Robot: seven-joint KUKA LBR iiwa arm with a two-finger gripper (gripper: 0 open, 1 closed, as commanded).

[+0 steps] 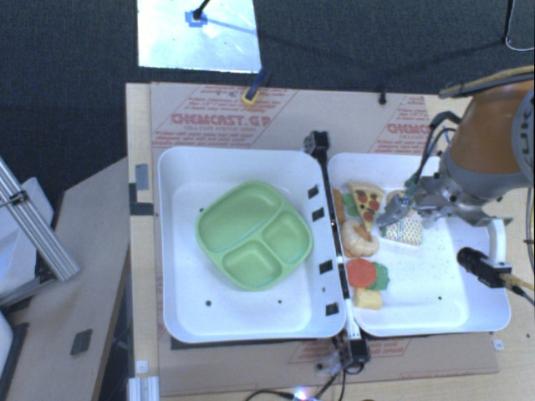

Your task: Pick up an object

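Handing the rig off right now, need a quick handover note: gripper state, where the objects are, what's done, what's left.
Gripper: low over the right bin, at the toy food pile; whether the jaws are open or shut is not visible, and no grasp is visible.
Objects: pizza slice, shrimp-like piece, speckled wedge, tomato and yellow piece lie along the right bin's left side. Green divided plate sits in the left bin.
Done: approach.
Left: confirm a grasp and lift.

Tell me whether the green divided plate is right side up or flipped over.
Right side up: the green divided plate shows its three hollow compartments facing the camera, lying in the left bin.
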